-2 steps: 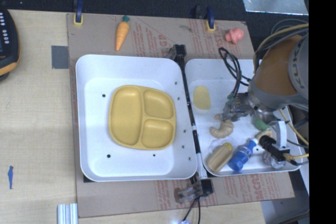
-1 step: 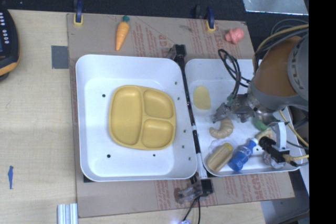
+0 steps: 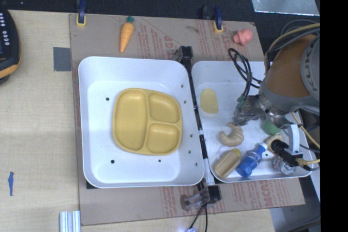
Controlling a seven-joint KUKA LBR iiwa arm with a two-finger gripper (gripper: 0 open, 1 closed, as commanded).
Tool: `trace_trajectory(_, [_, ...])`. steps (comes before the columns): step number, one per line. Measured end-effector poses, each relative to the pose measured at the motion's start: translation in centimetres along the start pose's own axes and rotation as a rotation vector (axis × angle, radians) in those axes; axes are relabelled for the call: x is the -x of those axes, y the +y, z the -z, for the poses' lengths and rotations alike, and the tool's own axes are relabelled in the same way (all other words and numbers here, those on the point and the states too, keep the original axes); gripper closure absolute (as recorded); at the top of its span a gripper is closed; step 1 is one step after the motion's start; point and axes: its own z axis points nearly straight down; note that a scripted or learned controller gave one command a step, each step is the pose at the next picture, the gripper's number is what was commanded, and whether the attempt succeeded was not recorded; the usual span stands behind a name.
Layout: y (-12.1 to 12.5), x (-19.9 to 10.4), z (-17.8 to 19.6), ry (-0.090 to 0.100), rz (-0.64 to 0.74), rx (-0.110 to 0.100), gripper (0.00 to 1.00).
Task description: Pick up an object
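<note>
1. You have the gripper [image 3: 246, 113] low in the right bin [image 3: 217, 70], right of frame centre; nothing visibly between the fingers, and whether they are spread or clenched can't be read.
2. Candidates: croissant [image 3: 232, 135] just below it, blue bottle [image 3: 251, 162], tan roll [image 3: 226, 162], yellow piece [image 3: 209, 100].
3. Left bin [image 3: 92, 117] holds a yellow divided plate [image 3: 147, 120].
4. Judgement: pick not yet made; grasp and lift remain.

yellow tray [image 3: 147, 120], orange carrot [image 3: 126, 35], blue bottle [image 3: 251, 162]

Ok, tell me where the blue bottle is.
The blue bottle lies in the right bin, near its front edge, between the tan bread roll and the arm.
</note>
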Motion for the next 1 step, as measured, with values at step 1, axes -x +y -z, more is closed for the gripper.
trace_trajectory(1, [-0.02,-0.02,-0.06,0.000,0.001,-0.001,0.00])
